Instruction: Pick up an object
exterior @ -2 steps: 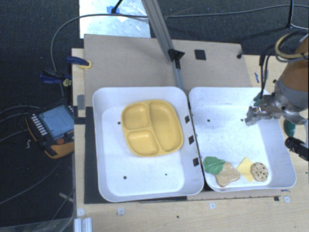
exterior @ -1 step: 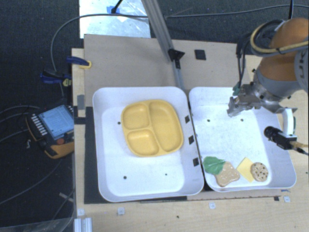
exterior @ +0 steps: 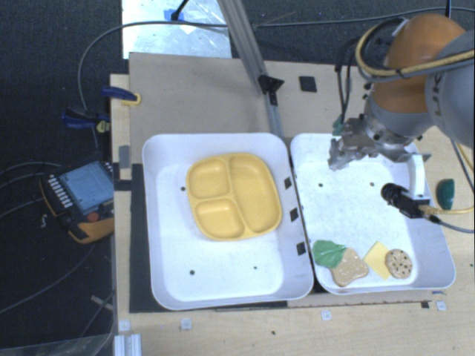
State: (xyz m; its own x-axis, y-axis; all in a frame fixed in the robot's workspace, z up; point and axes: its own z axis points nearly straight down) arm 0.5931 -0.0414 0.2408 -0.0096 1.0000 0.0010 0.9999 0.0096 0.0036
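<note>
Four small play-food pieces lie in a cluster at the near end of the right bin (exterior: pixel 445 269): a green leaf (exterior: pixel 327 253), a tan bread-shaped piece (exterior: pixel 349 268) touching the leaf's lower right edge, a yellow cheese wedge (exterior: pixel 377 259) just right of the bread, and a round speckled cookie (exterior: pixel 399 262) resting against the wedge's right side. None of them is lifted; all sit flat on the bin floor near its front wall. The gripper (exterior: pixel 340 156) hangs over the far left part of the same bin, well apart from the cluster, with bare white floor between them. Nothing shows between its tips, and from this angle it cannot be told whether they are spread or closed. The arm (exterior: pixel 415 65) comes in from the right, its orange band uppermost and the grey wrist angled down and leftward toward the bin's far corner; yellow and black cables loop around the band. A black cylindrical fitting (exterior: pixel 397 196) with a yellow lead lies over the bin's right side, near a white bracket. The left bin (exterior: pixel 159 221), just beside the right one, holds a yellow divided tray (exterior: pixel 232 196) with three compartments, set a little askew. Left of the bench, on the dark floor, sits a handheld control pendant (exterior: pixel 80 193) with its cables.
</note>
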